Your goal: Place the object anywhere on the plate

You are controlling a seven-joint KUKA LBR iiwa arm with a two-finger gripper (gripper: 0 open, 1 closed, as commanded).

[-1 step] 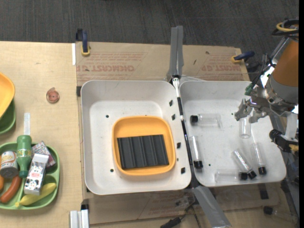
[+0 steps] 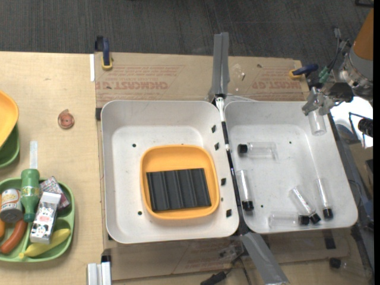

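The gripper, at the right bin's far right corner, grips a clear vial hanging below its fingers. The vial appears light, rigid, slippery and possibly fragile; grip mid-barrel. Destination: orange plate, left bin.

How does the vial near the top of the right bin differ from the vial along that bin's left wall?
The top vial lies crosswise, cap toward the left; the left-wall vial lies lengthwise, cap toward the near edge. The top vial sits clear of the walls; the left-wall vial hugs the wall. Both are clear tubes with black caps.
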